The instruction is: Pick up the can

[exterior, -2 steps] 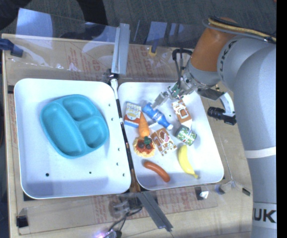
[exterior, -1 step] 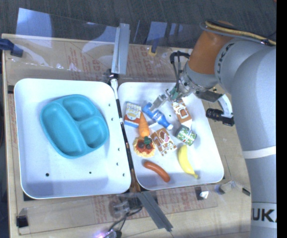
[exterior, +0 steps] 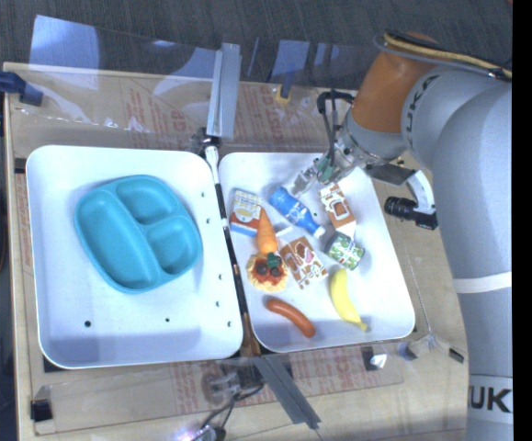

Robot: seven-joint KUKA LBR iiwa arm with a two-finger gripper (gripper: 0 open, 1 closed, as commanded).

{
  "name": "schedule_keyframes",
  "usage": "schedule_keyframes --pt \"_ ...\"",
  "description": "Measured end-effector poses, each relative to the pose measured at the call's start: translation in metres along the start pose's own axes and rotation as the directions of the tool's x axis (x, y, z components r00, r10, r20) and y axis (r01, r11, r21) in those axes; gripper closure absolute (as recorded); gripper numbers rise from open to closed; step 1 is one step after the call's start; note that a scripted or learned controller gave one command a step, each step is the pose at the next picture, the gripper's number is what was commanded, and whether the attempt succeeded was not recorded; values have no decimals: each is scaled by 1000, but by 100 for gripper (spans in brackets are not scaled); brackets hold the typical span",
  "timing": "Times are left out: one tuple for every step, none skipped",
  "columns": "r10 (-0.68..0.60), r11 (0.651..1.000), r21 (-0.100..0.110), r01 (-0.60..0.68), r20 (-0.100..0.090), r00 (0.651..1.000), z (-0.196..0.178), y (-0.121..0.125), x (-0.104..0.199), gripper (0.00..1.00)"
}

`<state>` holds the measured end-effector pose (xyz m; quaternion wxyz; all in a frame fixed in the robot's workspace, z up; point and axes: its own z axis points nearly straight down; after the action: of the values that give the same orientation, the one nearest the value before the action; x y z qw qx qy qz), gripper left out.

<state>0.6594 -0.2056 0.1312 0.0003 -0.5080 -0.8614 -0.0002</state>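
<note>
A blue can (exterior: 294, 207) lies on its side in the upper middle of the right bin (exterior: 390, 288). A smaller green and grey can (exterior: 345, 250) lies to its lower right. My gripper (exterior: 316, 176) hangs low over the bin's far part, just up and right of the blue can's upper end and close to it. Nothing shows between the gripper and the can that tells me it has hold. A brown and white carton (exterior: 336, 206) sits right beside the gripper, between the two cans.
The right bin also holds a small carton (exterior: 244, 208), a carrot (exterior: 266, 233), a round fruit tart (exterior: 266, 272), a patterned box (exterior: 303, 261), a banana (exterior: 345, 299) and a sausage (exterior: 289, 317). A blue divided plate (exterior: 138, 231) lies in the left bin (exterior: 54, 329).
</note>
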Motion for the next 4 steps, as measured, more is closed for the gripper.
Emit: schedule_keyframes --pt "0 1000 0 0 0 1000 0 0 0 0" --pt "-38 999 1 38 -1 999 25 -2 -1 0" --pt "-42 999 -2 42 1 999 12 0 -1 100" --pt "-42 999 -1 42 1 999 13 0 0 0"
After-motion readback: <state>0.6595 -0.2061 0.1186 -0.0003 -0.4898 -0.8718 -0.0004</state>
